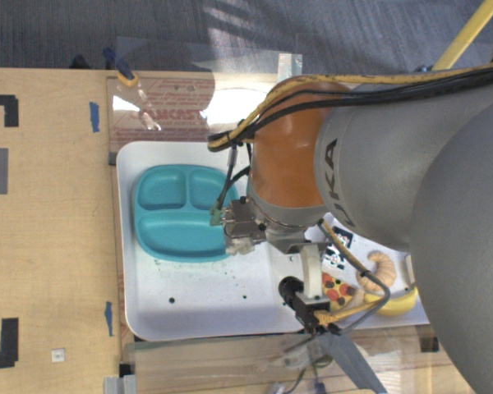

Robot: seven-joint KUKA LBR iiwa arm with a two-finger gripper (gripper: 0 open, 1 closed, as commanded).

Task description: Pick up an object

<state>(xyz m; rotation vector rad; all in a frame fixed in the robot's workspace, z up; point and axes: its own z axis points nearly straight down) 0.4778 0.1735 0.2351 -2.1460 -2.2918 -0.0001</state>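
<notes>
Bench (49, 220): tan, board-like surface taking up the left of the view, with black corner marks and strips of blue tape near the bin's edge.
Bin (189, 314): shallow, white, rounded corners; lies just right of the tan surface; dark specks are scattered on its floor toward the near edge.
Teal tray (168, 216): divided plate with three compartments, two small ones on the far side and one long one on the near side; lies flat in the left part of the bin, its right end partly covered by the arm's wrist.
Arm (411, 162): grey, very large in view, reaching in from the right; orange band (283, 158) above the wrist; black and yellow cables run over the band and down beside the wrist.
Tool (240, 228): sits low over the bin, at the right end of the teal tray; fingers hidden under the wrist, so whether they stand apart or together cannot be told.
Small objects (370, 281): a cluster near the bin's right side, below the arm, among them a pale curved piece, a yellow piece and a card with red dots; partly hidden.
Plastic sheet (172, 105): clear, glaring, beyond the bin's far edge.
</notes>
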